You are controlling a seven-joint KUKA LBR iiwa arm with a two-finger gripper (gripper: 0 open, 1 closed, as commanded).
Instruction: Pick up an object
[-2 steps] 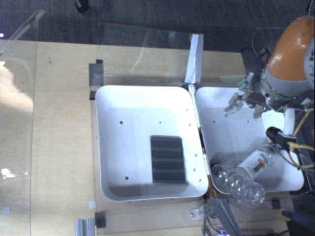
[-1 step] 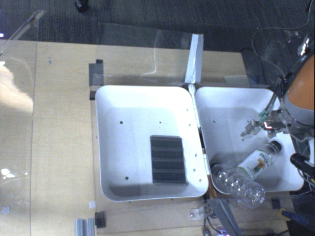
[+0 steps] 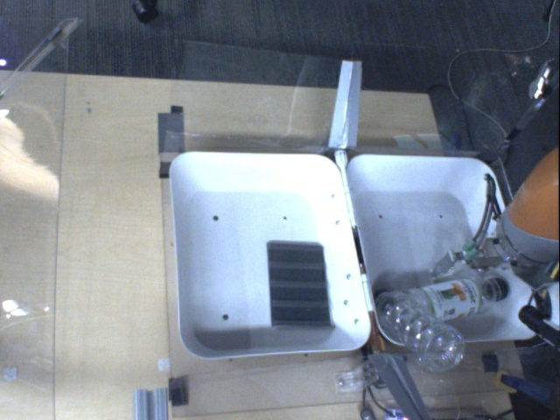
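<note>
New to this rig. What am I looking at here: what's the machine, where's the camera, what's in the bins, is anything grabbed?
One fixed camera looks down at a slant on a wooden bench with two shallow white bins. The left bin holds a dark ribbed rectangular block. The right bin holds a clear plastic bottle lying on its side near the front edge, its wide end over the rim. The grey and orange shape at the right edge is the robot arm, reaching in over the right bin. Its gripper sits just above the bottle's cap end. Whether it has actually gripped anything is not clear from this view.

High slanted view over both bins (image 3: pixel 262 169)
</note>
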